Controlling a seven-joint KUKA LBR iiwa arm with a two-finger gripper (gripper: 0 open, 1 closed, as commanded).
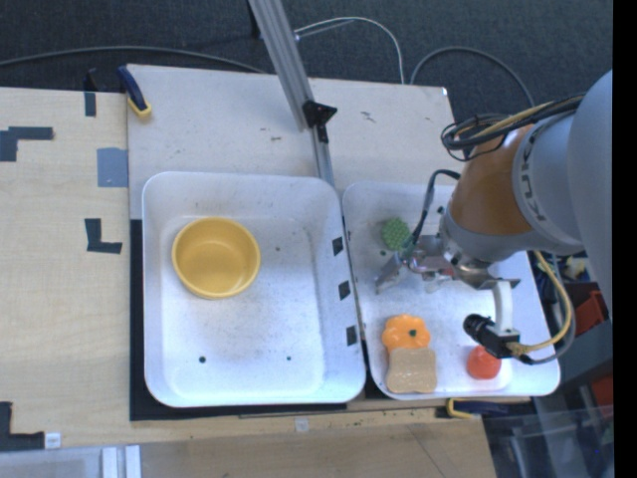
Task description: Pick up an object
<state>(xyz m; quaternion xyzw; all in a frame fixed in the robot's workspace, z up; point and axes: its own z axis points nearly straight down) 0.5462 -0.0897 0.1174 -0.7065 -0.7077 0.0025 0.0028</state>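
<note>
Gripper (390, 270) hovering in right bin (518, 381), beside green knobbly thing (396, 233), small and roundish. Can't tell its grip state, honestly.

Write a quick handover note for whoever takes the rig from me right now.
Gripper: low in the right bin, just below the green object; nothing seen between its fingers.
Right bin: green object at the back, orange pepper-like toy and tan block at the front, small red object front right.
Left bin: yellow bowl.
Done: nothing lifted.
Left: grasp and lift one object.
</note>
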